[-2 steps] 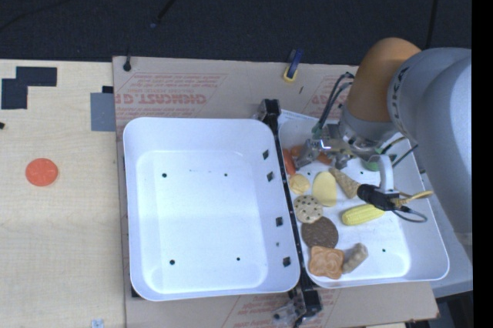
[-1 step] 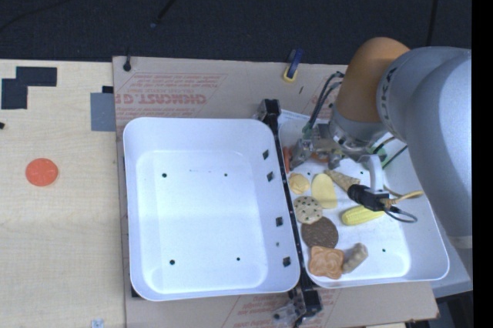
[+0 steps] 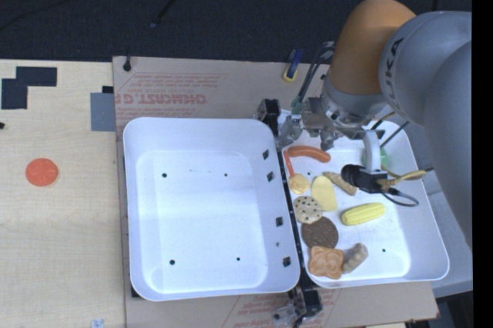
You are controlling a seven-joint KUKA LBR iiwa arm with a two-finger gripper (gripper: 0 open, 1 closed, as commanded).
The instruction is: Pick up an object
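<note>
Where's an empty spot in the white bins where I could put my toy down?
The left bin is all bare floor. In the right bin, there's a bare patch between the corn and the front-right corner. Its left side is crowded: sausage, cookie, brown patty.

Pale wooden bench [image 3: 62,242], brown cardboard sheet [image 3: 231,71], dark cable-strewn floor [image 3: 216,3] beyond.

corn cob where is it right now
In the camera view, the corn cob lies in the right bin, just right of the pale yellow slice and the brown patty.
</note>
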